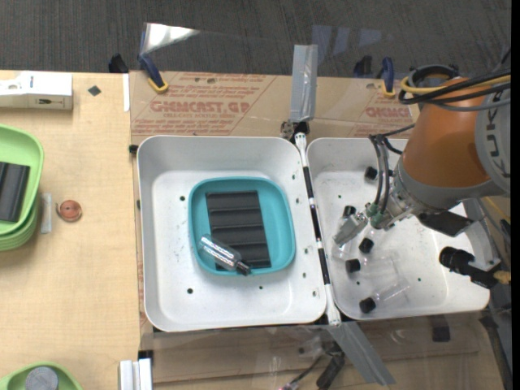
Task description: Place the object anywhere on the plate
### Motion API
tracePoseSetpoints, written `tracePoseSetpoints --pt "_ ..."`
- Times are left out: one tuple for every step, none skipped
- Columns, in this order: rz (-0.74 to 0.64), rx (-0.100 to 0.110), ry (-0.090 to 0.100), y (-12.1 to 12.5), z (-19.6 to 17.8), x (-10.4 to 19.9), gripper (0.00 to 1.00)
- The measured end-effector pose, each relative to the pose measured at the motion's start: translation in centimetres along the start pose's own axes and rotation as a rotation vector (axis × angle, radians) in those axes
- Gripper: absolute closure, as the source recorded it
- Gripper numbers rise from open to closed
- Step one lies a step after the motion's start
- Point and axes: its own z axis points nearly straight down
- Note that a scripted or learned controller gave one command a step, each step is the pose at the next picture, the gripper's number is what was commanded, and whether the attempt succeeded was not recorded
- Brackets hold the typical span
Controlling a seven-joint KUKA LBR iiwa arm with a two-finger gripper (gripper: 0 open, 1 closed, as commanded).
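A teal plate lies in the left white bin and carries a black ridged insert. A slim silver object with a dark tip rests across the plate's front left part, partly on the insert. My gripper is low inside the right bin, near its left wall and well apart from the plate. I see nothing clearly held in it. The grey arm with its orange band covers the back right of that bin.
Several small black pieces and a clear plastic item lie in the right bin. On the bench to the left are a green tray, a white box and a small brown disc.
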Motion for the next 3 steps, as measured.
tracePoseSetpoints --pt "-0.053 -0.002 -0.001 -1.3 -3.1 -3.4 0.00" --pt "0.046 -0.001 -0.002 -0.6 -16.9 -5.2 0.00" --pt "0.174 -0.001 -0.002 0.4 -25.1 -12.7 0.00"
